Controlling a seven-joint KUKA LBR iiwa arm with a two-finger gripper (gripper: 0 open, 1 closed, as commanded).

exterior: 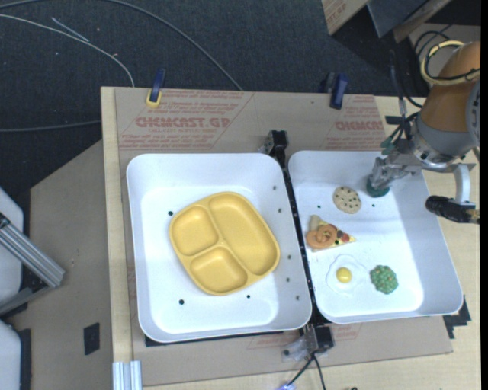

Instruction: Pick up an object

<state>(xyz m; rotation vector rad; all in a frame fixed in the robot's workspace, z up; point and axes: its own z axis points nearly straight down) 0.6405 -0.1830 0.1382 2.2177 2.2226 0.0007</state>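
Below me: dark grey carpeted floor [69,84] w/ thin pale cables [114,57] trailing across it. My bench is a light tan board [114,251], topped by a brown cardboard sheet w/ red "CHEMCAST" print [183,120], held by a blue-and-yellow clamp [155,87] at back left and a blue clamp [338,90] at back right. Silver aluminium rail [27,247] at left edge. Brown cardboard box [347,14] top right. Light is even, soft shadows.

the cardboard sheet [229,114] under the bins reads "chemcast gp".
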